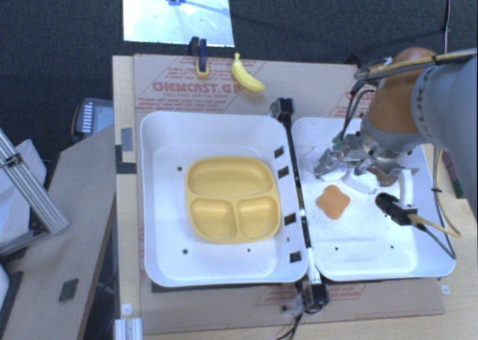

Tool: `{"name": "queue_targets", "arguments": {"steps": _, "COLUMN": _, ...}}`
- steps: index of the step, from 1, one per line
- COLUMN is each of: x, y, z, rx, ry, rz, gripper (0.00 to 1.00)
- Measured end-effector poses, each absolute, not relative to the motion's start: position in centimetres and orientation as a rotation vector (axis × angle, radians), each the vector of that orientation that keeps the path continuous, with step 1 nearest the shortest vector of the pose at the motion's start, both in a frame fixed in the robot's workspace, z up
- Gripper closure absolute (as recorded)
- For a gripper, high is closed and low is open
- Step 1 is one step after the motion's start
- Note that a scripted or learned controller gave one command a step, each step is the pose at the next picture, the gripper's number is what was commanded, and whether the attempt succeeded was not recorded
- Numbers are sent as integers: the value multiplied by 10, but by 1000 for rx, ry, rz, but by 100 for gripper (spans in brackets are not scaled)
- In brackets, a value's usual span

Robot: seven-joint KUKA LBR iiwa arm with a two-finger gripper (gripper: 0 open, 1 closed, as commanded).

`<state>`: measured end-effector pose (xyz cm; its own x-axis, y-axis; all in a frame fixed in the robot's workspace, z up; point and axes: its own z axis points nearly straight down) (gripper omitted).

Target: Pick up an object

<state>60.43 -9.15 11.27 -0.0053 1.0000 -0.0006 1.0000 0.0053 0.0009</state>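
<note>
1. Step in hand, as I judge it: the approach. The pincer (pixel 345 169) hangs low in the right bin (pixel 373 256), and nothing shows between its parts, so no pick has been made.

2. The task's thing is most likely the orange piece (pixel 333 202), a small flat lobed object lying on the floor of the right bin. It is the only loose item there, and it sits just below and slightly left of the pincer, apart from it.

3. Whether the pincer is released or clenched I cannot tell; the metal parts at the wrist blur together from this angle.

4. The next move would call for shifting toward the orange piece until the pincer stands over it, then descending to the bin floor. The piece is thin and flat, so a grip would have to catch its edges; a slip looks likely.

5. Pose: the grey arm (pixel 448 99) reaches in above and right of the orange piece, bent downward at the orange band (pixel 392 99), the wrist pointing down into the bin.

6. Left of the orange piece, across the divider, a yellow tray (pixel 228 198) with three compartments lies in the left bin (pixel 160 181). A banana (pixel 246 75) rests on the surface beyond both bins.
</note>
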Motion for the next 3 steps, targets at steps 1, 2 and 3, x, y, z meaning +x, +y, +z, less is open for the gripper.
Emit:
{"name": "queue_targets", "arguments": {"steps": 1, "x": 610, "y": -91, "z": 105, "rx": 2207, "ry": 2215, "rz": 19, "gripper": 0}}
{"name": "queue_targets", "arguments": {"steps": 2, "x": 610, "y": -92, "z": 113, "rx": 2207, "ry": 2215, "rz": 17, "gripper": 100}}
{"name": "queue_targets", "arguments": {"steps": 3, "x": 612, "y": -95, "z": 157, "rx": 2214, "ry": 2223, "rz": 4, "gripper": 100}}
